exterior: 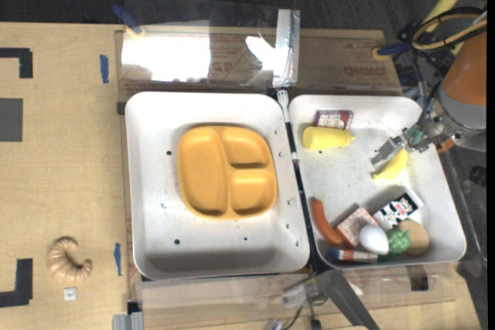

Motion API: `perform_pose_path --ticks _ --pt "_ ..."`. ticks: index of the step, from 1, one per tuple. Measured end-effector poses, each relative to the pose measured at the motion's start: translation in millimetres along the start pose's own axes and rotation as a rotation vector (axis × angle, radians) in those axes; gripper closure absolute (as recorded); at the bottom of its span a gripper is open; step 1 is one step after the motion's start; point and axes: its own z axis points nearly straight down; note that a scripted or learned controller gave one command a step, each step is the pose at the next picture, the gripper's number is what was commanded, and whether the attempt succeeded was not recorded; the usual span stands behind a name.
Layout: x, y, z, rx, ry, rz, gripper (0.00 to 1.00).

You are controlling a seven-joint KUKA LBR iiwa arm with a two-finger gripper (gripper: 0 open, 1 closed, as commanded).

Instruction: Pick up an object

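Camera view shows the gripper (389, 151) low in the right bin (442, 189), fingers spread and holding nothing; the small yellow wedge (391, 166) lies touching or just under the fingertips, on the near side, its long axis slanting from upper right to lower left. The lone arm reaches from the right; the red carton (333, 120) and patterned packet (399, 209) carry print too small to read.

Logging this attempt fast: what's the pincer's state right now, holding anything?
Pincer: low in the right bin, right beside the yellow wedge-shaped piece; whether it grips that piece cannot be told.
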Motion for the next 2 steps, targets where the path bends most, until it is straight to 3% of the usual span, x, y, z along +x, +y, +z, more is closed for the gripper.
perform_pose_path --ticks 1,2 --pt "-24.6 -27.8 70.3 -0.015 -0.018 -0.471 0.0" --pt "38.6 -73.9 76.8 -0.007 -0.008 -0.362 0.0"
